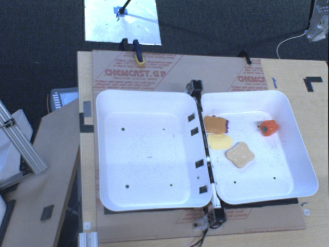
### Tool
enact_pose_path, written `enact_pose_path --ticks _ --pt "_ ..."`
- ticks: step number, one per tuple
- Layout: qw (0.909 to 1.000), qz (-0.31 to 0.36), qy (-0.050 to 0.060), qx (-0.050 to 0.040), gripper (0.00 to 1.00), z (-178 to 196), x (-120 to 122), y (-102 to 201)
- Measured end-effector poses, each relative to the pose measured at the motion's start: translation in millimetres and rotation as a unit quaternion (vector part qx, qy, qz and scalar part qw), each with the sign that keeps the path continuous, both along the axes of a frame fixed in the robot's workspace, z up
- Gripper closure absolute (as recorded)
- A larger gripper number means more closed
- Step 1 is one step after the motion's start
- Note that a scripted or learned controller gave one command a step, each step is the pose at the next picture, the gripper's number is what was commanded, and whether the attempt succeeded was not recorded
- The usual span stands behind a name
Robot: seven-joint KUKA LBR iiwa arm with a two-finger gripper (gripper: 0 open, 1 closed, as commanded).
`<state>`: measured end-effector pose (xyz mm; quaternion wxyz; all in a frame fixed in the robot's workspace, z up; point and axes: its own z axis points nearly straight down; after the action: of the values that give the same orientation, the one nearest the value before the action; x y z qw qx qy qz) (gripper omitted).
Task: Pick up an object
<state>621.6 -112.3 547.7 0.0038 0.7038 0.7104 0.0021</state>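
The right bin (288, 107) holds several small objects. An orange slab with a purple edge (216, 124) lies near the divider between the bins. Just below it rests a flat yellow piece (220, 142). A tan toast-like slice (240, 155) sits a little lower and to the right. A red-orange pepper-like toy (268, 127) lies toward the bin's right side.
The left bin (103, 138) sits beside the right one, joined by black clips (198, 138) along the divider. Both rest on a cardboard sheet (169, 71) on the bench. A shiny metal plate (122, 14) lies on the dark floor beyond.
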Motion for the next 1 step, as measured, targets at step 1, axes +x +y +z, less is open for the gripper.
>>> enact_pose_path --ticks 1 --pt "1.0000 0.001 0.004 0.0023 1.00 -33.1 34.7 72.0"
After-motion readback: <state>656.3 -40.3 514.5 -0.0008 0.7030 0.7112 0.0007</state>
